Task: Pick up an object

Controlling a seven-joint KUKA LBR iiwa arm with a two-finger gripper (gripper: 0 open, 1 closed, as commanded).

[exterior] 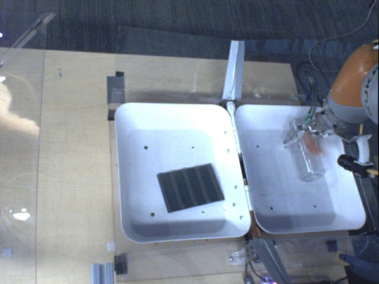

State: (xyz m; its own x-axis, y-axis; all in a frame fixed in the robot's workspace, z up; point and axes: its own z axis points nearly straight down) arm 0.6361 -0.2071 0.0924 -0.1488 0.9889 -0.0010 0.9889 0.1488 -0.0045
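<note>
A dark grey ribbed rectangular mat [190,187] lies flat and slightly turned in the lower middle of the left white bin [136,123]. At the right of the frame, over the right white bin [278,215], the gripper [308,149] hangs; whether it is clenched or released cannot be told.

Two white bins sit side by side on a wooden bench [71,158]. The left bin [133,158] holds a dark ribbed panel [190,186], lying flat and slightly turned. Over the right bin [343,209], the gripper [307,152] hangs from the arm [355,87]
</note>
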